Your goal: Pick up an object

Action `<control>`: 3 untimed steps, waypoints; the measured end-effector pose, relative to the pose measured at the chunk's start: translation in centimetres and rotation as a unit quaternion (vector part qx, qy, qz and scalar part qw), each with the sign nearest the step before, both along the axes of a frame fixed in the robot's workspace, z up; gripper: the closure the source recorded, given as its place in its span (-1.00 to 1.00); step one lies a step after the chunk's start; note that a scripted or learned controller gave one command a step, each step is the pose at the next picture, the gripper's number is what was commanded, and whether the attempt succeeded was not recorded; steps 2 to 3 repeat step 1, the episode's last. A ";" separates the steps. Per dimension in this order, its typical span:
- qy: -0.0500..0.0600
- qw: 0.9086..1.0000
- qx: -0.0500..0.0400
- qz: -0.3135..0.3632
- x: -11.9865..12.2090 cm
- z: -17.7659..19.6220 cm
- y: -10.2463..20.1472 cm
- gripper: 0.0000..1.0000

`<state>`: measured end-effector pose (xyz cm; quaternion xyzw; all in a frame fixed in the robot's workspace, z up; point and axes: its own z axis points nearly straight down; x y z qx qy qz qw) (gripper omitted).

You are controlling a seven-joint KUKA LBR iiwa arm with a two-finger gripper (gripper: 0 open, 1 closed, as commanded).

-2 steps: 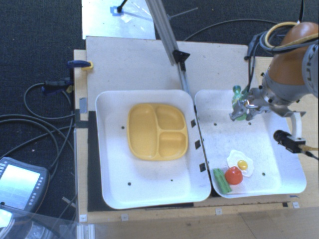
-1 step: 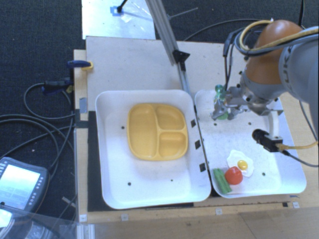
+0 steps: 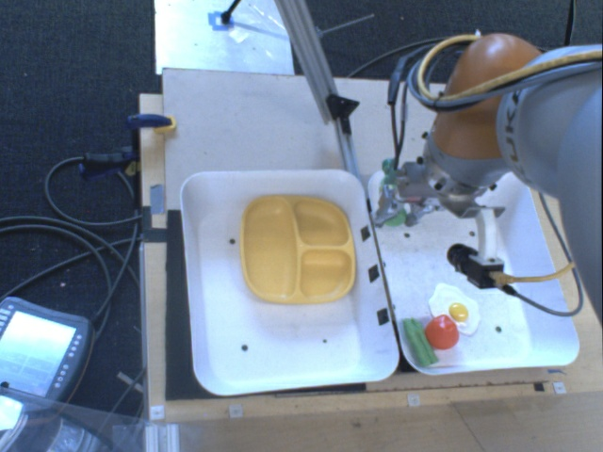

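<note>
My gripper (image 3: 390,201) hangs over the far left corner of the right bin (image 3: 528,347), close to the wall between the two bins. A small green object (image 3: 397,219) shows right beside and partly under it; whether it is touched I cannot tell. A toy fried egg (image 3: 456,309), a red tomato (image 3: 441,331) and a green pod (image 3: 418,341) lie together near the right bin's front edge, well away from the gripper.
The left bin (image 3: 217,347) holds a yellow divided plate (image 3: 299,249). A metal pole (image 3: 311,50) slants down to the bins' shared far corner. The arm's black cable fitting (image 3: 474,265) hangs over the middle of the right bin.
</note>
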<state>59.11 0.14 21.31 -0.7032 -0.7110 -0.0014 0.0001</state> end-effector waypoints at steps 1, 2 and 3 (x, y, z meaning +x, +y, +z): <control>0.000 1.000 0.001 0.001 1.0 1.5 6.1 1.00; 0.000 1.000 0.001 0.001 1.0 1.5 6.1 1.00; 0.000 1.000 0.001 0.001 1.0 1.5 6.1 1.00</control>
